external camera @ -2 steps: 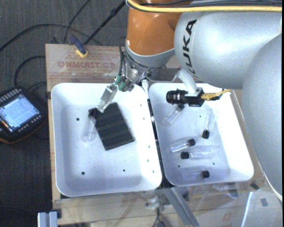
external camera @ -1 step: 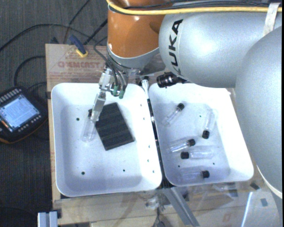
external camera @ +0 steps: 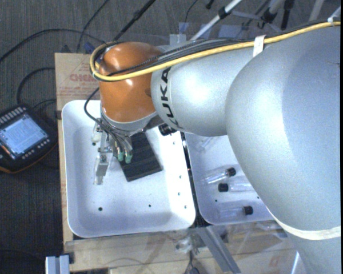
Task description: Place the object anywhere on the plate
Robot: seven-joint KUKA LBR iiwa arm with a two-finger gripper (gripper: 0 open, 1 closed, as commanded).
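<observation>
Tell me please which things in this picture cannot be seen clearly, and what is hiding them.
- Left bin: its upper part is covered by the orange wrist and the grey arm.
- Black plate: its upper end lies under the claw, so its full shape is unclear.
- Claw: too small and cluttered to judge whether it holds an object.
- Right bin: mostly behind the arm; some clear tubes with black caps show, partly hidden.

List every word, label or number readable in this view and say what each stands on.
"KUKA" in black letters, partly cut off, on the grey arm beside the orange band.
Red print on the cardboard sheet behind the left bin: too blurred to read.
The lit screen of the handheld pendant on the floor: too small to read.
</observation>
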